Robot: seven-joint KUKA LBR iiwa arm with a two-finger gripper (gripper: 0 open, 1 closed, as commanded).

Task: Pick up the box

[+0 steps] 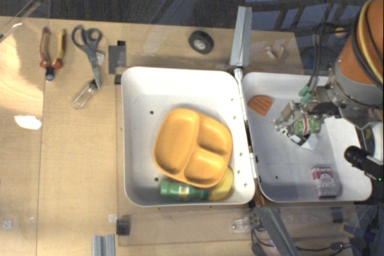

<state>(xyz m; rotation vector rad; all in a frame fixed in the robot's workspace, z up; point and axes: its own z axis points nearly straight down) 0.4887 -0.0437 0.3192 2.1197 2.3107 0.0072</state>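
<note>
A small red and white box [324, 181] lies flat near the front of the right bin [270, 180]. My gripper [295, 122] hangs over the middle of that bin, behind and to the left of the box and well apart from it. A crumpled green and white item [305, 126] sits right at the gripper's tip; I cannot see whether it is held or just lying underneath.
An orange-brown piece [260, 105] lies at the right bin's back left. The left bin [138, 129] holds a yellow divided plate [193, 145], a green bottle [178, 190] and a yellow item [223, 186]. Pliers [50, 52], scissors [90, 48] and a tape roll [201, 42] lie on the bench.
</note>
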